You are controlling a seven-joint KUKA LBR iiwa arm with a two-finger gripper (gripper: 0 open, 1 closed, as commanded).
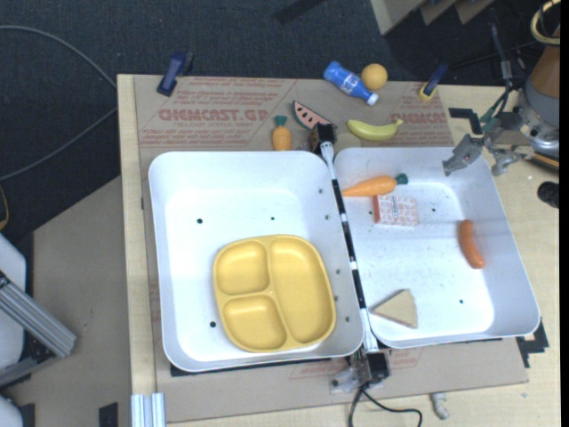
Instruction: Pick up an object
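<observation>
Orange carrot (pixel 369 186) lengthwise across, tip left

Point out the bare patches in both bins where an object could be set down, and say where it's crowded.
Left bin: bare floor along the far side, beyond the yellow divided plate, and down its left side. Right bin: bare middle, between the red-and-white packet, sausage and wedge. Crowded: the right bin's far-left corner, where the carrot lies beside the packet.

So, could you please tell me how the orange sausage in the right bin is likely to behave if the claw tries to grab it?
The sausage looks like a smooth rounded cylinder, so it may roll or slip sideways when pinched. It is probably a light, stiff plastic toy. It lies near the right bin wall, which could crowd the claw.
</observation>
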